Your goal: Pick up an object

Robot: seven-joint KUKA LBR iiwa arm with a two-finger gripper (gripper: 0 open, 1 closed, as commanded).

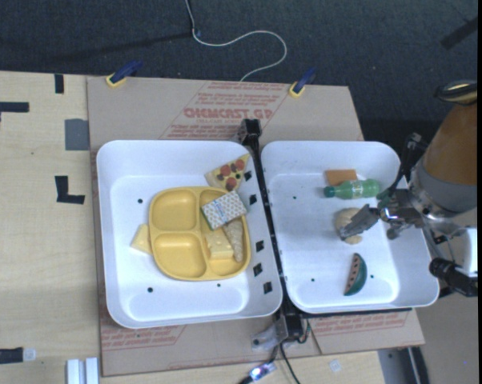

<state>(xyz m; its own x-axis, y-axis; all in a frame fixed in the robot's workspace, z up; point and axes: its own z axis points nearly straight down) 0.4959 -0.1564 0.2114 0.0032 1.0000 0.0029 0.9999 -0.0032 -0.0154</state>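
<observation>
The grey two-finger gripper (355, 226) hangs low in the right white plastic bin (305, 290), right of frame centre, fingers spread apart over a small beige lump (347, 214), not clamping it. Above lies a green plastic bottle (353, 189); below, a watermelon-slice toy (355, 274)

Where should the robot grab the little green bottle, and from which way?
Probably around the middle of the green bottle, coming straight down from above. It lies on its side in the right bin, its long body running left to right, so fingers would close across its narrow width. The orange block lies close behind it, so room there is tight.
</observation>
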